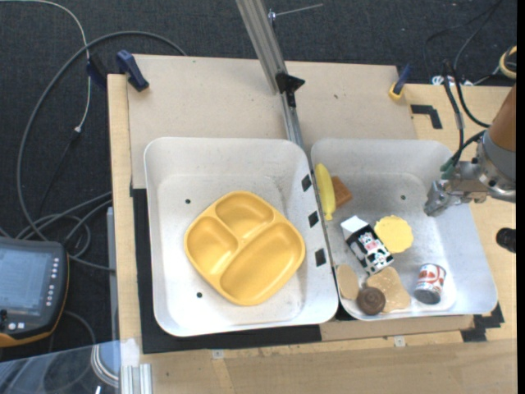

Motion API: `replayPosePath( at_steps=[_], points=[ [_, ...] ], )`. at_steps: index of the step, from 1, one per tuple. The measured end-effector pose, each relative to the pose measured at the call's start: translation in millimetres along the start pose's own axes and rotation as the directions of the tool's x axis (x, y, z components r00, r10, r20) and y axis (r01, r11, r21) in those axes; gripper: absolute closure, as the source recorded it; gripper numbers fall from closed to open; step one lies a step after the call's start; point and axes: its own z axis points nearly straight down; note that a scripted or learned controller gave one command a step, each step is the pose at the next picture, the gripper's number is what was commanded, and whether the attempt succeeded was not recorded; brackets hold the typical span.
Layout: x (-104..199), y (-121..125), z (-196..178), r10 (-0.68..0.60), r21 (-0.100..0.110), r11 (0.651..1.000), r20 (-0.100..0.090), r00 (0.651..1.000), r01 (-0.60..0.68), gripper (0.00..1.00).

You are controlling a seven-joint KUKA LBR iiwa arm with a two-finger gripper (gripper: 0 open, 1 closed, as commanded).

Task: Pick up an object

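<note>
The hand (436,202) sits over the right bin (467,249), near its right wall, and honestly I can't tell how it's set, it's just a grey metal lump from up here with nothing visibly in it. All the pickable stuff is to the hand's left and toward the front of that bin. Nearest is a flat round yellow disc (394,233), matte like plastic, just down-left of the hand. Touching it on the far side is a boxy black-and-white carton (366,244) with a red spot. Further left, against the bin wall, a smooth banana (325,190) stands lengthwise with an orange wedge (340,194) tucked beside it. Toward the front edge there's a small can (429,282), red and white and shiny, lying tilted, then a tan toast slice (394,288) with a dark brown cookie (371,300) touching it. Well off to the left, in the other bin (164,220), lies a glossy yellow plate (244,246) with three rounded compartments. Both bins are shallow white plastic on a pale wooden table (205,97).
</note>
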Motion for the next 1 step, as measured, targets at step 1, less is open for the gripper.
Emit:
replayPosePath(
  at_steps=[1],
  points=[
    [44.6, 44.9, -54.4, -0.012, -0.016, 1.000, 0.001, 1.000, 0.012, 1.00]
  ],
)
